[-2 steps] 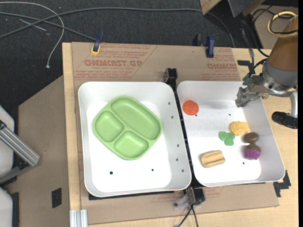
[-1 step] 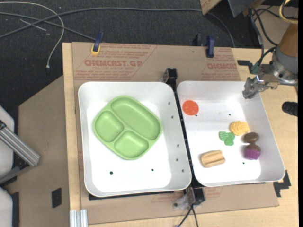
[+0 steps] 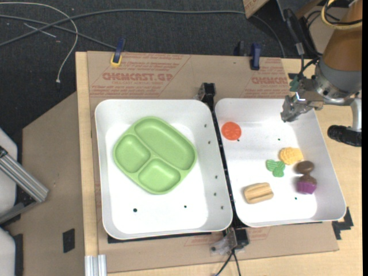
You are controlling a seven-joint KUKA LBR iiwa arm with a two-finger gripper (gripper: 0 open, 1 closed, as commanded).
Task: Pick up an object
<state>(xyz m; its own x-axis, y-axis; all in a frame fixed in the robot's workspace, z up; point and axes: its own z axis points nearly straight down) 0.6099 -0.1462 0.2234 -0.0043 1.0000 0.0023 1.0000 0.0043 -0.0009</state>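
The arm [image 3: 343, 50] is cut off by the top and right edges, so only its orange band and grey wrist show. The gripper [image 3: 289, 111] below it is small and dark — whether its fingers are apart or together cannot be told. Well below the gripper, a brown item [image 3: 305, 167] and a purple one [image 3: 306, 184] are too small to identify — likewise the green piece [image 3: 275, 167] to their left.

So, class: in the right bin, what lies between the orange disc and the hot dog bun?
In the camera view, bare white bin floor runs from the orange disc to the hot dog bun.
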